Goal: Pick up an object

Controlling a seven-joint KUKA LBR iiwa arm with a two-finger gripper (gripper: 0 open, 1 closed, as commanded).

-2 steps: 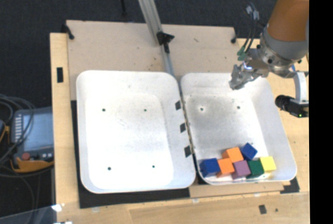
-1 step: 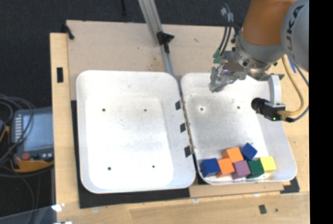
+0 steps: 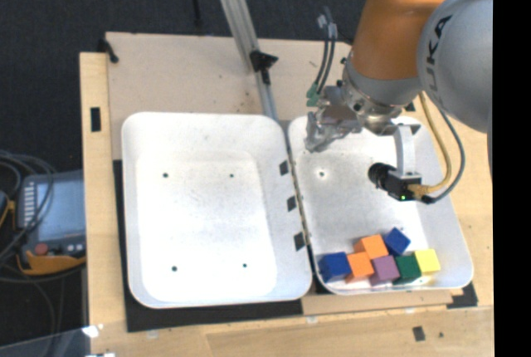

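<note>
Several small coloured blocks cluster at the near edge of the right bin [image 3: 348, 198]: a blue block [image 3: 333, 265], two orange blocks [image 3: 373, 246], a purple one [image 3: 385, 267], a green one [image 3: 407, 266], a yellow one [image 3: 427, 261] and another blue one [image 3: 397, 240]. My gripper [image 3: 319, 135] hangs over the far left corner of the right bin, well away from the blocks. Nothing shows between its fingertips.
The left bin [image 3: 203, 206] lies beside the right one. A slanted metal rail [image 3: 241, 23] rises from the back of the bench. A small black sensor with cables [image 3: 394, 181] hangs off the wrist. A control pendant [image 3: 50, 214] sits off the bench at left.
</note>
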